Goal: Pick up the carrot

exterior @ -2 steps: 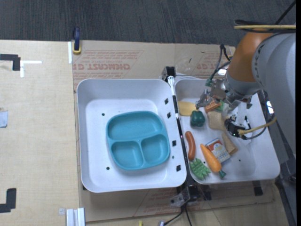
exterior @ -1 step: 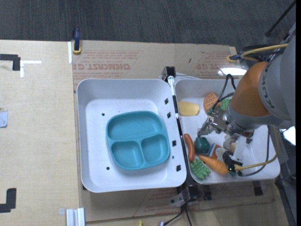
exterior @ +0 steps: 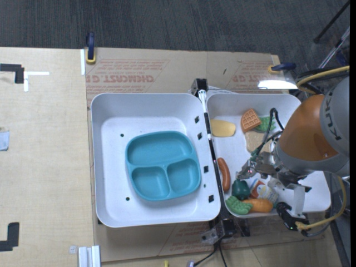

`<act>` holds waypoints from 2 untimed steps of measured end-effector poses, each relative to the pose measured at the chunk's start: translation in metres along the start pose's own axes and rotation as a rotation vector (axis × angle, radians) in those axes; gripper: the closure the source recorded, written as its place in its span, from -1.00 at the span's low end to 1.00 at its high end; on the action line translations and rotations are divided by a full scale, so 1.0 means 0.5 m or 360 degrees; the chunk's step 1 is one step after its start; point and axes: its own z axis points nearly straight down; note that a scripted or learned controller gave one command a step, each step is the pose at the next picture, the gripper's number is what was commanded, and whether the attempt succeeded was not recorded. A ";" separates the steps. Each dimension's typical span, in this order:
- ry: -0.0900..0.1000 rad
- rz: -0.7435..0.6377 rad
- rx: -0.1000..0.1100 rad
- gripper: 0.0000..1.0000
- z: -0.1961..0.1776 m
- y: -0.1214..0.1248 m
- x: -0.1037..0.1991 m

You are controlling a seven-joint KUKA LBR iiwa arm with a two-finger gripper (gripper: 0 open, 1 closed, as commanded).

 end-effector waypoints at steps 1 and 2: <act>-0.0002 -0.0365 -0.0002 -1.00 -0.199 -0.024 0.101; -0.0006 -0.0008 -0.0004 -1.00 -0.479 0.036 0.165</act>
